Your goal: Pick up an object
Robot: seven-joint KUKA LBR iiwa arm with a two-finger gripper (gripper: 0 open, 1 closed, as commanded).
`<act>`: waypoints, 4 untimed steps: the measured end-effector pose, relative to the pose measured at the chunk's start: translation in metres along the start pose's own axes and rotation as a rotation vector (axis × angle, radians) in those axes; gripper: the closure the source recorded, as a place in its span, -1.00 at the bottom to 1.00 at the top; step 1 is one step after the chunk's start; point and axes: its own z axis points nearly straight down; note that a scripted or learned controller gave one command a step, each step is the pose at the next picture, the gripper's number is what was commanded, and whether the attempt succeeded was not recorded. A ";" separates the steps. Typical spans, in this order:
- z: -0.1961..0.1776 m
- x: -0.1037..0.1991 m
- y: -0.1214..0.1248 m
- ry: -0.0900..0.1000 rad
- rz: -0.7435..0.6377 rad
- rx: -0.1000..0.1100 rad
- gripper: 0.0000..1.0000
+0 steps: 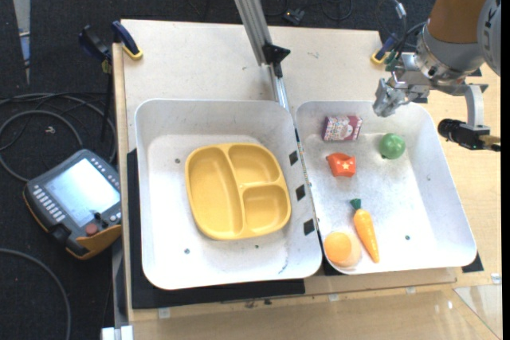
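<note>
- The right bin (446,195) carries five small things that could be picked, all lying loose on its floor.
- A small pink carton (342,127) lies near the bin's far edge, toward its left side.
- A green ball (391,146) sits to the right of the carton, near the far right corner of the bin.
- A red toy piece (342,164) rests just below the carton, toward the bin's left edge.
- A toy carrot (365,231) lies in the near half of the bin, its green top pointing to the far edge.
- An orange ball (343,248) sits at the near left corner, just beside the carrot's tip end.
- The gripper (386,104) hangs over the far edge of the right bin, above and between the carton and the green ball, touching neither; nothing is between its fingers, and I cannot tell how wide they stand.
- The arm (462,12) reaches in from the right, its orange band above the wrist.
- The left bin (159,171) holds a yellow divided tray (237,189) with three compartments, set near its middle.
- A handheld control pendant (76,203) lies on the floor left of the bench.
</note>
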 end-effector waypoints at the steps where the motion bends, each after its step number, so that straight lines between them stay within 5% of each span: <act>1: 0.000 0.058 -0.018 0.003 -0.005 0.006 1.00; 4: 0.006 0.200 -0.090 0.003 -0.004 0.008 1.00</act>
